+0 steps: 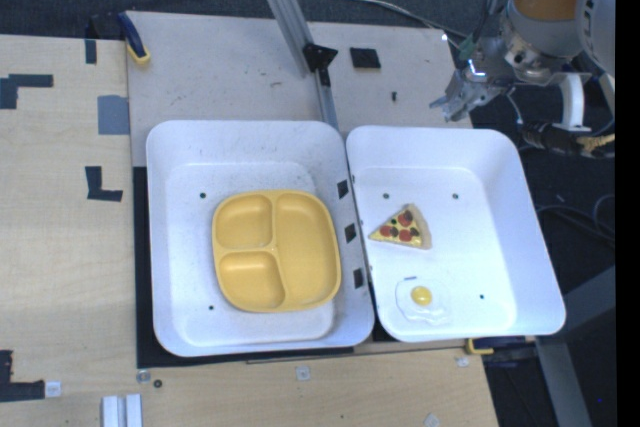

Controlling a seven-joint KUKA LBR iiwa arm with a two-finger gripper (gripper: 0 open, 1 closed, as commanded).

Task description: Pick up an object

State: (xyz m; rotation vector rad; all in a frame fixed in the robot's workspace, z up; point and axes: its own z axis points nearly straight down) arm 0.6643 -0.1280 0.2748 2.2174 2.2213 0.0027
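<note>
A toy pizza slice [402, 227] lies in the middle of the right bin [510, 215]. A toy fried egg [420, 298] lies nearer the front wall of the same bin. My gripper [455, 105] hangs above the bench just beyond the right bin's back rim, well above and behind the pizza slice. Its fingers stand open with nothing between them. A yellow three-compartment plate [275, 250] rests in the left bin [170, 165].
A slanted metal pole [285, 5] runs down to the gap between the bins at the back. Cables [570, 140] trail beside the arm at the right. A small black square [365, 58] lies on the bench behind the bins.
</note>
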